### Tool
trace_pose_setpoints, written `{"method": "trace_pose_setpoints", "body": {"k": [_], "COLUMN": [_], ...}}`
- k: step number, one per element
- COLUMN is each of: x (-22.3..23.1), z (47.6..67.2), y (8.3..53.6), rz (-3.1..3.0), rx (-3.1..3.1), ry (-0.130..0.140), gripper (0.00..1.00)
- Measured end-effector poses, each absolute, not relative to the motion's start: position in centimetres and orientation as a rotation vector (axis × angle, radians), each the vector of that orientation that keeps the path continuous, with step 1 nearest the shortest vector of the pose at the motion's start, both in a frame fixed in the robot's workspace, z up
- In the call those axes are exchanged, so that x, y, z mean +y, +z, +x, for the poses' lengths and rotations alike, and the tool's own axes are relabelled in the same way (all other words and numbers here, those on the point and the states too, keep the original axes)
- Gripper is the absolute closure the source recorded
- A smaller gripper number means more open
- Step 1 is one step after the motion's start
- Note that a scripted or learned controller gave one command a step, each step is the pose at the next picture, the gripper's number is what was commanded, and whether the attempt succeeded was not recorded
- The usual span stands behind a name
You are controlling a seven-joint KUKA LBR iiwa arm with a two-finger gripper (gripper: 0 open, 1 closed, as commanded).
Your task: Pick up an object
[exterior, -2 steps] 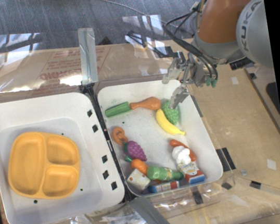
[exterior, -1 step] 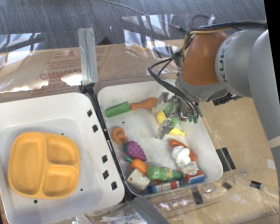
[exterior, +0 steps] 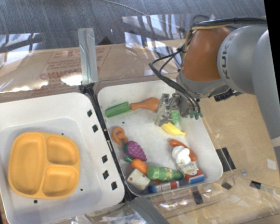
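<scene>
**Operator:** Report arm and end effector position.

**Inspector:** The arm enters from the right, orange band above the wrist. The gripper sits low over the far right part of the right bin, directly above a yellow banana-shaped toy. The fingertips reach down to the toy's far edge. Whether the fingers are apart, together, or clamped on the toy cannot be told from this view; the toy lies on the bin floor just below them.

**Operator:** List the other contents of the right bin.

**Inspector:** Far side: a toy with a green handle and an orange end, lying left to right. Left wall: an orange curled piece, with a purple grape cluster just nearer than it, and an orange carrot piece nearer still. Near edge: a small white carton, a green bottle-shaped toy, and a flat red and blue package. Near right corner: a white bottle with a red top.

**Operator:** And the left bin?

**Inspector:** The left bin holds one yellow divided tray with three compartments, lying flat toward the left side, well apart from the gripper.
</scene>
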State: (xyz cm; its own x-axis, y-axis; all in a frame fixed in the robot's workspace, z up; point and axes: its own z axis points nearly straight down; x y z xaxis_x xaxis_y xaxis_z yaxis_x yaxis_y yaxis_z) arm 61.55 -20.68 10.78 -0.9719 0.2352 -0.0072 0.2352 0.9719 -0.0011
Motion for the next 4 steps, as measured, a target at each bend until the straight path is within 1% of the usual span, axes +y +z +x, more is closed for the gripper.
{"method": "trace_pose_setpoints", "body": {"k": [1, 2, 3, 4], "x": [-12.3, -14.0, -19.8, -19.8], "z": [60.0, 62.3, 60.1, 60.3], "y": [20.4, 29.8, 17.8, 18.1], "rz": [0.334, 0.534, 0.209, 0.207], "rx": [3.111, 3.085, 3.141, 3.134], "ry": [0.001, -0.003, 0.0, -0.001], "gripper": [1.0, 1.0, 1.0, 0.0]}}
